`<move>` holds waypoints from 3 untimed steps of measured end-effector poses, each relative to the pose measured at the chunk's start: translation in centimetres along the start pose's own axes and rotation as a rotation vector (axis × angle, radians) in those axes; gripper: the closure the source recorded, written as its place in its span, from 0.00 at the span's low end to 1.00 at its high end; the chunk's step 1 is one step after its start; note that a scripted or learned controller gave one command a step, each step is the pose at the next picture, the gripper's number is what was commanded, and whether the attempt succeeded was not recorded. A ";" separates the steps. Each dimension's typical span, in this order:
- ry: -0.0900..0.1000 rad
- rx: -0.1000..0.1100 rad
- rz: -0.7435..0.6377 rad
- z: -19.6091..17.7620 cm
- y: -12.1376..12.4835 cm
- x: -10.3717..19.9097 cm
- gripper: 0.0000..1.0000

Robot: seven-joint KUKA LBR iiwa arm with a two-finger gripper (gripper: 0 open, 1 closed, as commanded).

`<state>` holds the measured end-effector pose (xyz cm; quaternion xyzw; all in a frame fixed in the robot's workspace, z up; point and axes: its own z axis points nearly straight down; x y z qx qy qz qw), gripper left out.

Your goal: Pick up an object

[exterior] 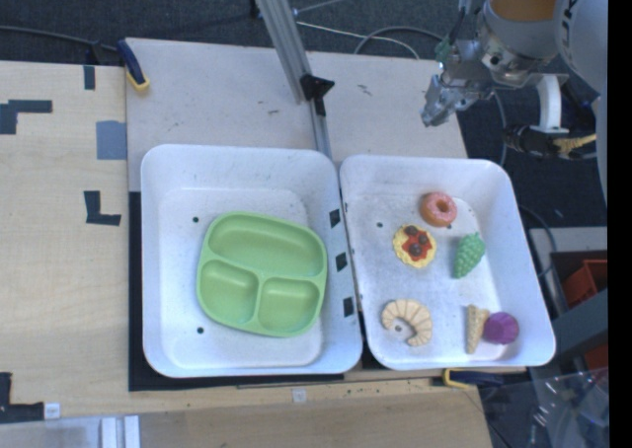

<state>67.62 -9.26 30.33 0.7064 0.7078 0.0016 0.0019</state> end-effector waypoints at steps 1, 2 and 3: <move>0.001 0.007 -0.002 2.2 -1.0 4.4 1.00; 0.002 0.008 -0.005 2.7 -2.3 10.3 1.00; 0.001 0.009 -0.003 4.8 -4.0 14.7 1.00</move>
